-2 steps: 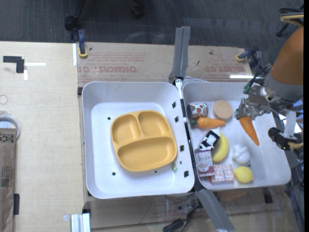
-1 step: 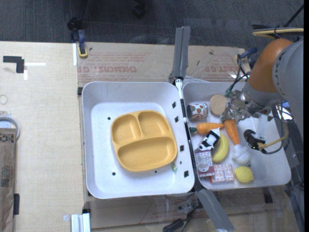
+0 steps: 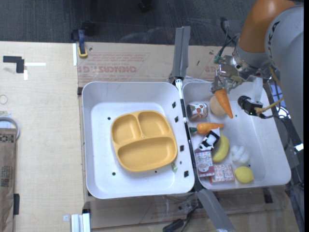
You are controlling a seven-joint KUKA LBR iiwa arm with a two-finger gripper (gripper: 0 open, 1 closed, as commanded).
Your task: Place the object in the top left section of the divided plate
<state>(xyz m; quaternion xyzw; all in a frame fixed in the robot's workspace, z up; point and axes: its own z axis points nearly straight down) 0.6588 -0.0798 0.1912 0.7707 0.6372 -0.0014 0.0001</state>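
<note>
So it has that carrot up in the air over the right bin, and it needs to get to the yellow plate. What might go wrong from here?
1. The carrot hangs tilted from the gripper, seemingly pinched near its top end, so it may slip and drop among the toys below.
2. It must cross the divider wall between the bins and could snag there.
3. The top left section of the divided plate is small; a long carrot might roll into a neighbouring section.

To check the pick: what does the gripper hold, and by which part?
The gripper holds a carrot by its thick top end, above the right bin.
</note>
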